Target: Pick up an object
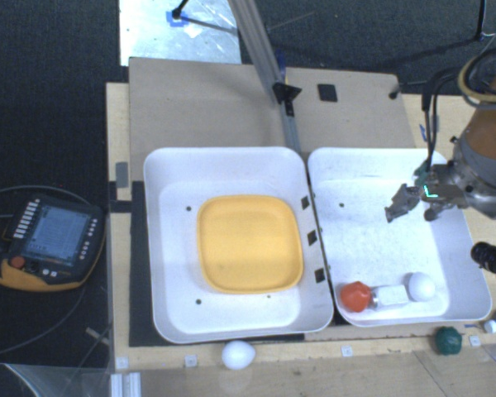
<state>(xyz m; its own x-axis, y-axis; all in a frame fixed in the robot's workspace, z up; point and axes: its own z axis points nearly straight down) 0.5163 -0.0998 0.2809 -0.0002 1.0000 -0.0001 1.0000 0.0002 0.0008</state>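
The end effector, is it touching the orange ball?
Apart. The camera view shows the end effector up near the right bin's middle, with bare white floor between it and the orange ball.

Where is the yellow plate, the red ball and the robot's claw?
yellow plate (pixel 250 243), camera view, middle of its flat face.
red ball (pixel 355 296), camera view, top of its round side.
gripper (pixel 413 206), camera view, midway between its fingertips, above the right bin.
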